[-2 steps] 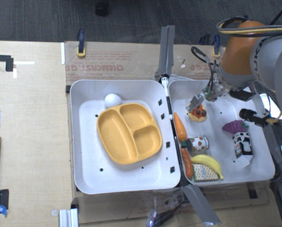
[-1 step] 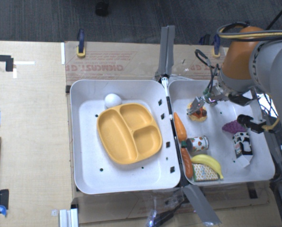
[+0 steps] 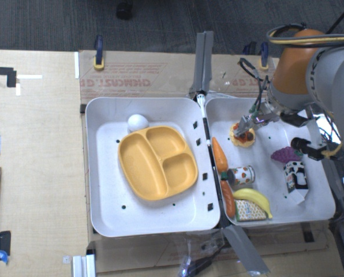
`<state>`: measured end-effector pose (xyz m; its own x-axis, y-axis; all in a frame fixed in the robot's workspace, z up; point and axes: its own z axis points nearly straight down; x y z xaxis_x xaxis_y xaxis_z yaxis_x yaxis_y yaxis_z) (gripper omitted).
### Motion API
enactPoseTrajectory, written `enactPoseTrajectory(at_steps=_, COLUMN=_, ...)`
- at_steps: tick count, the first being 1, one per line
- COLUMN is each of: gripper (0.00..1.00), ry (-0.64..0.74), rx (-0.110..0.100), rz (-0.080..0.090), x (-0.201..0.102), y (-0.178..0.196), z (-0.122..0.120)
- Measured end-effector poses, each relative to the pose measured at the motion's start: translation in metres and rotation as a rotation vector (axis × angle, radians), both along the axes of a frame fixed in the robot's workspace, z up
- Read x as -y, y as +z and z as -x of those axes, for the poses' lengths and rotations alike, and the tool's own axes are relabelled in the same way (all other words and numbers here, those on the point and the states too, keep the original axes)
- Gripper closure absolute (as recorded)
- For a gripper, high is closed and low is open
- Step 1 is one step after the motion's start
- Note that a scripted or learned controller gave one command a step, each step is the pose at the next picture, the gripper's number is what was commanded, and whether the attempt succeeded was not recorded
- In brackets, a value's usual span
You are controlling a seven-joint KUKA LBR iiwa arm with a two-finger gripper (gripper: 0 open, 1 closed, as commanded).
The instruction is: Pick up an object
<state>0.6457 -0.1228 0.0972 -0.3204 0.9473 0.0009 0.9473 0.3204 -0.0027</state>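
A small round pastry, tan at the rim with dark red fruit on top, was seen lying flat on the floor of the right bin, directly beneath the claw. The claw's tips were placed just over its upper edge; whether contact was made could not be told. The pastry was seen lying apart from the other items, with the orange carrot to the claw's lower left and the purple grapes to its lower right.
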Motion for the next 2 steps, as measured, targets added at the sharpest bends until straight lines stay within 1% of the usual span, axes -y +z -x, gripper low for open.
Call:
enactPoseTrajectory(at_steps=1, gripper=1.00, ry=0.030, rx=0.000, rz=0.001, x=-0.068, y=0.091, z=-0.014)
enactPoseTrajectory(at_steps=2, gripper=1.00, ry=-0.061, rx=0.000, rz=0.002, x=-0.031, y=0.114, z=-0.014)
